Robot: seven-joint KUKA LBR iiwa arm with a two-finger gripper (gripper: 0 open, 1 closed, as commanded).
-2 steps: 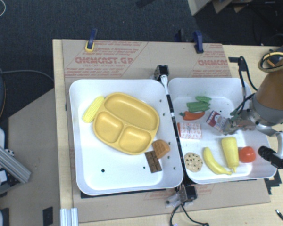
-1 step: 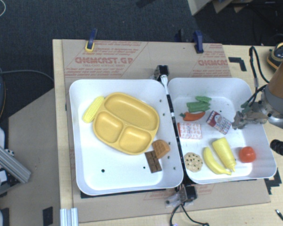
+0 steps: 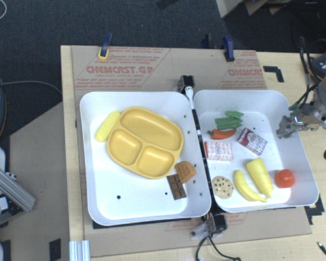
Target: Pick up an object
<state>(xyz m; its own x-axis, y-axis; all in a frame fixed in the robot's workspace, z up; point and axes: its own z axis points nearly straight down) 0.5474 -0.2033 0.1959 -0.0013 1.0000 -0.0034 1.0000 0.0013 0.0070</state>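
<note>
While gripper (image 3: 291,125) hangs over right bin (image 3: 271,99) rim, finger state unclear, tomato (image 3: 284,178) near

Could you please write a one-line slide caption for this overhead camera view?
Gripper at the right white bin's edge beside toy foods; yellow divided plastic plate in the left white bin.

Glossy yellow plastic tray (image 3: 144,141); smooth white plastic bins (image 3: 152,211).
</note>
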